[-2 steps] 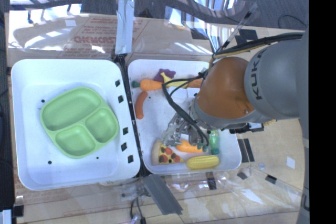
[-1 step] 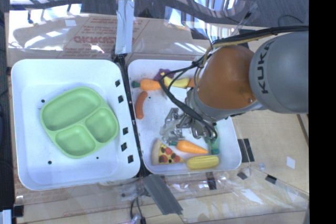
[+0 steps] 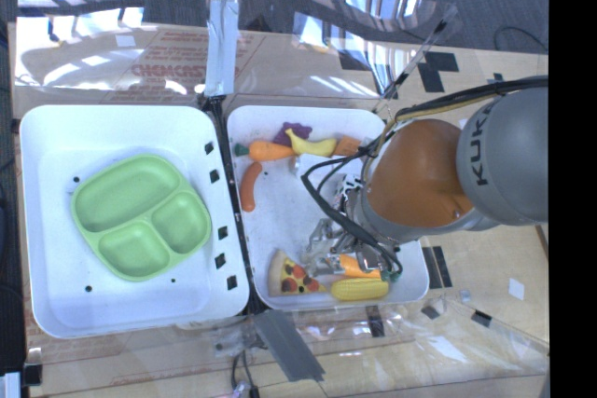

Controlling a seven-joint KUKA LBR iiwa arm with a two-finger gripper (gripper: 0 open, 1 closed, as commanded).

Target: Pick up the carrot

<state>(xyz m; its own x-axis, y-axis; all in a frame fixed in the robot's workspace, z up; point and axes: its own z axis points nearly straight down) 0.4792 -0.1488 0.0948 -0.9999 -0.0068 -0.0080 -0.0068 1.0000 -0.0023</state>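
Observation:
The carrot (image 3: 271, 150), orange with a small green end towards the left, lies along the far wall of the right bin (image 3: 280, 228). My gripper (image 3: 328, 249) hangs low over the near part of that bin, well apart from the carrot. It sits just above a pizza slice (image 3: 290, 276) and a yellow corn cob (image 3: 360, 290). A small orange piece (image 3: 358, 267) lies right against the gripper's right side, and I cannot make out whether it is held. The arm's orange band (image 3: 415, 172) covers the bin's right part.
A yellow banana (image 3: 313, 144), a purple item (image 3: 297, 131) and another orange piece (image 3: 347, 144) crowd next to the carrot. An orange sausage-like item (image 3: 250, 186) lies by the bin's left wall. The left bin (image 3: 42, 200) holds a green divided plate (image 3: 140, 216).

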